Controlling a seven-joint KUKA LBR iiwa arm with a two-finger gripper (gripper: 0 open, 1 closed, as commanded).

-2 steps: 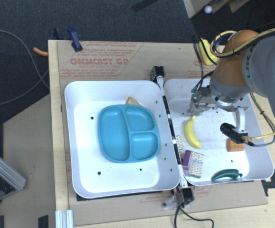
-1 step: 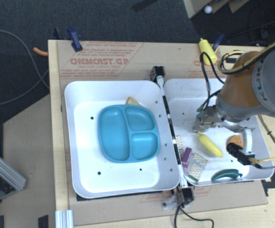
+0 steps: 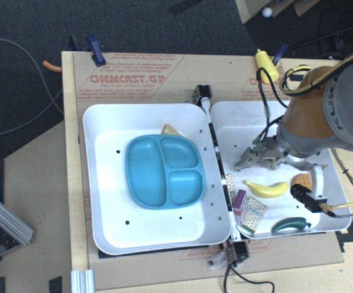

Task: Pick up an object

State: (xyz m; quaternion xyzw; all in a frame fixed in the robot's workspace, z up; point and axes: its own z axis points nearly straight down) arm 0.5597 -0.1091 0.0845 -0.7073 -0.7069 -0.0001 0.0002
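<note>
The metal two-finger claw [image 3: 247,159] is seen just above a yellow plastic banana [image 3: 266,189] — finger state cannot be told; "CHEMCAST GP" is printed on the brown board [image 3: 127,78] far left.

arm reaching in from the right

the grey arm [image 3: 347,102] comes in from the right, its orange band [image 3: 307,112] just above the wrist. the wrist angles down and leftward, with the end effector [image 3: 249,157] low and pointing left; its tips are too blurred to read

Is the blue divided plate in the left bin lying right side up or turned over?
Right side up. The blue divided plate shows its three hollow compartments facing upward in the left bin.
</note>
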